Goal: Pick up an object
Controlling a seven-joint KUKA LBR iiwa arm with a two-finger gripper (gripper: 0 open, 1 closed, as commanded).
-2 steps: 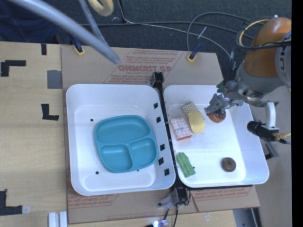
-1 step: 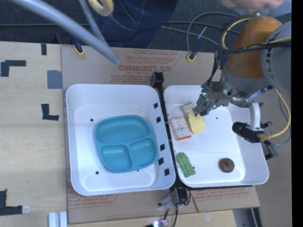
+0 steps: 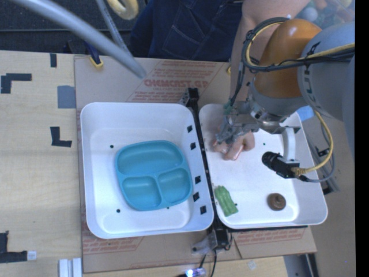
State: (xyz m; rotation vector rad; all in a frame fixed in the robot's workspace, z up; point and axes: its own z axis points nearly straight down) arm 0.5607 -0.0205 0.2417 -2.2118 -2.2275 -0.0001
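Note:
My gripper [image 3: 229, 136] is down in the right bin [image 3: 253, 215], at its far left part, right over a pinkish-tan lumpy object [image 3: 235, 148]. Its fingertips touch or straddle that object; the wrist hides the exact contact. A green ridged piece [image 3: 225, 201] lies near the bin's front left corner. A small brown round thing [image 3: 277, 201] sits toward the front right. The grey arm with its orange band [image 3: 286, 56] comes in from the upper right.
The left bin [image 3: 92, 154] holds a blue divided tray [image 3: 153, 173]. Black clips line the divider [image 3: 199, 154] between the bins. A black cable connector [image 3: 279, 165] hangs over the right bin beside the gripper. Cardboard and a wooden bench surround the bins.

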